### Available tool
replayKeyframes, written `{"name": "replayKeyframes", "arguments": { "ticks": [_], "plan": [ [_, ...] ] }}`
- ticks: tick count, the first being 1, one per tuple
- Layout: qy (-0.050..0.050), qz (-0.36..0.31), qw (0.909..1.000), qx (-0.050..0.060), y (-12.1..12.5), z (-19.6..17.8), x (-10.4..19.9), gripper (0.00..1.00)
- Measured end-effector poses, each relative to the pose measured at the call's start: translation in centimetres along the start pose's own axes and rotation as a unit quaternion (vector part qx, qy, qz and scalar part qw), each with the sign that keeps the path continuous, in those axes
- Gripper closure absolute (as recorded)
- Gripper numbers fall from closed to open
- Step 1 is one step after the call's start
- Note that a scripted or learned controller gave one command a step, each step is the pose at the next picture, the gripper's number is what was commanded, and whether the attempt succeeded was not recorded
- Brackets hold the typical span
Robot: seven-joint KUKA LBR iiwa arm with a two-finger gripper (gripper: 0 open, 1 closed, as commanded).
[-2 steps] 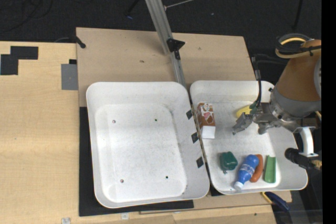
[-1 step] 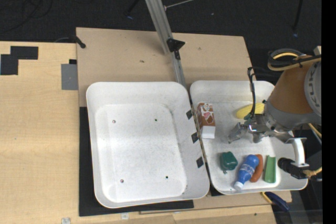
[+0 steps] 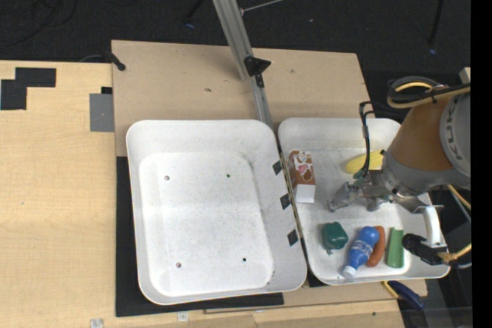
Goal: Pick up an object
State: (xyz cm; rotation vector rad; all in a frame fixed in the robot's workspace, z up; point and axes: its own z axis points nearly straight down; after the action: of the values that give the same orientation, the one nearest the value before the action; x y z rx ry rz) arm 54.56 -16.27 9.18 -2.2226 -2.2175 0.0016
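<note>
Candidate objects all sit in the right bin (image 3: 338, 136). Brown carton (image 3: 301, 167) lies against its left wall, small white block (image 3: 304, 193) just below it. Dark green piece (image 3: 334, 236), blue bottle (image 3: 361, 249), orange item (image 3: 376, 250) and green stick (image 3: 395, 248) line the bin's front. Yellow object (image 3: 364, 162) toward the back. Gripper (image 3: 355, 194) low over bin centre, touching nothing visible; grip state: cannot tell. Left bin (image 3: 204, 211) beside it.
</note>
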Motion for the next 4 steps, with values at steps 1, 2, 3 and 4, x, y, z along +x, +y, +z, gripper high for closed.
{"name": "replayKeyframes", "arguments": {
  "ticks": [1, 2, 3, 4],
  "plan": [
    [0.001, 0.003, 1.0000, 0.000, 0.0, -1.0, -0.1, 1.00],
    [-0.001, 0.001, 1.0000, -0.002, 0.1, -7.1, -0.8, 1.00],
    [0.000, -0.002, 1.0000, 0.000, 0.0, -12.8, -0.1, 1.00],
    [-0.001, -0.002, 1.0000, -0.002, 0.1, -16.4, -0.2, 1.00]
  ]
}}
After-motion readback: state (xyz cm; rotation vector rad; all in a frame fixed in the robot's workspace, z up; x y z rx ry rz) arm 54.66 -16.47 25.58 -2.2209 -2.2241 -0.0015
